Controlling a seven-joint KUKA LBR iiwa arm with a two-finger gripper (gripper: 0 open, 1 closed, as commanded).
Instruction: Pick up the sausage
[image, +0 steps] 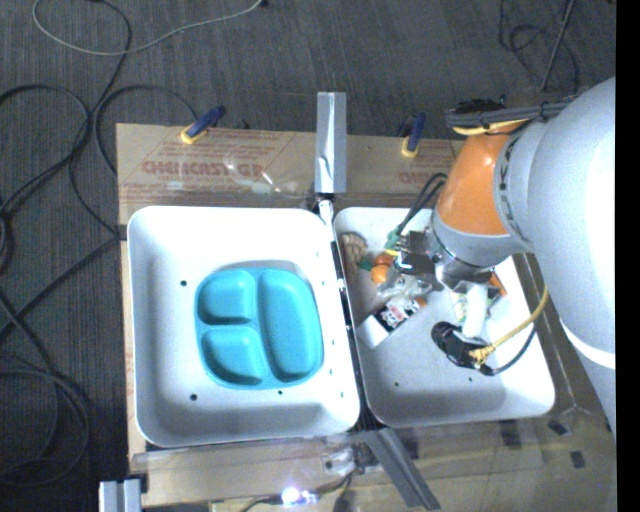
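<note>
Grey and bulky, the arm (570, 190) fills the upper right of the camera view, its orange band (475, 190) sitting just above the wrist as it reaches down into the right bin (470, 400). Cardboard covers the bench (150, 170) beneath both bins, held at the far edge by a blue and yellow clamp (201, 124). The left bin (160, 300) holds a blue divided tray (262, 326) with three compartments, lying flat near the bin's middle. The gripper (410, 285) is low over a small heap of objects (385, 270) in the right bin's far left part, close to the wall between the bins; whether it is released or clenched cannot be told. A brownish, rounded piece (352, 243) at the back of the heap may be the sausage, though it is too small to be sure. A yellow cable (515, 325) loops beside the wrist.
</note>
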